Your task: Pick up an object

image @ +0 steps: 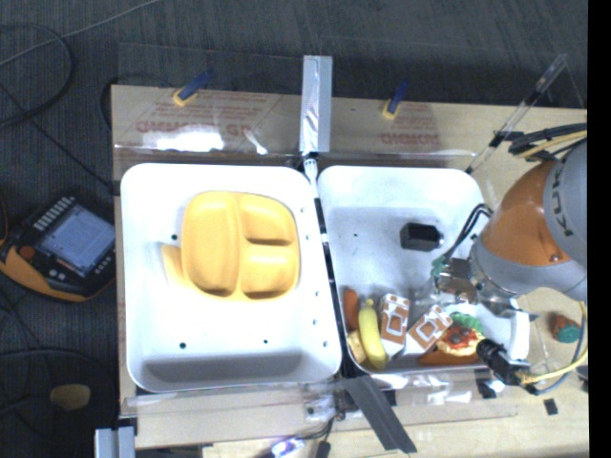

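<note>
Two white bins (143, 284); lower right, banana (370, 337), carrot (351, 305), patterned blocks (393, 316); gripper (449, 299) state cannot be told.

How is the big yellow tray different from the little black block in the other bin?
The yellow divided tray is broad and fills much of the left bin; the black block is tiny in the right bin. The tray has moulded compartments; the block looks plain and boxy. Toy food lies below the block, none by the tray. Both rest on white bin floors.

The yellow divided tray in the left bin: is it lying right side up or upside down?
Upside down. The yellow divided tray shows rounded, bulging compartment backs with grooves between them, not hollow wells.
</note>
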### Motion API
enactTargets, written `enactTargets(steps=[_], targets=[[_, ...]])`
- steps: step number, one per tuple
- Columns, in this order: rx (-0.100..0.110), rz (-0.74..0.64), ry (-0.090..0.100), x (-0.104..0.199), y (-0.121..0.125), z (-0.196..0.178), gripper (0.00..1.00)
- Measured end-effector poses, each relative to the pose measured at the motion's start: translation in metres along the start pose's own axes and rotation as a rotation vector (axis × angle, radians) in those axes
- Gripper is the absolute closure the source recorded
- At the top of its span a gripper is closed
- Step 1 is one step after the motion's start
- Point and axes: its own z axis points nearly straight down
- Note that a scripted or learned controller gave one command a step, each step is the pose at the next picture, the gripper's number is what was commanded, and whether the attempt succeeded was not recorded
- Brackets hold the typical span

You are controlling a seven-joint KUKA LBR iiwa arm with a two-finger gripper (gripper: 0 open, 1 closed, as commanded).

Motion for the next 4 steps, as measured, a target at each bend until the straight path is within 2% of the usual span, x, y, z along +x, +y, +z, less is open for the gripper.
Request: enactTargets(steps=[1, 2, 3, 4], targets=[[0.001, 0.0, 0.0, 0.0, 0.0, 0.0, 0.0], [0.008, -0.067, 0.001, -0.01, 0.03, 0.009, 0.0], [0.002, -0.056, -0.003, 0.047, 0.061, 0.009, 0.0], [-0.003, -0.131, -0.003, 0.041, 0.002, 0.007, 0.0]])
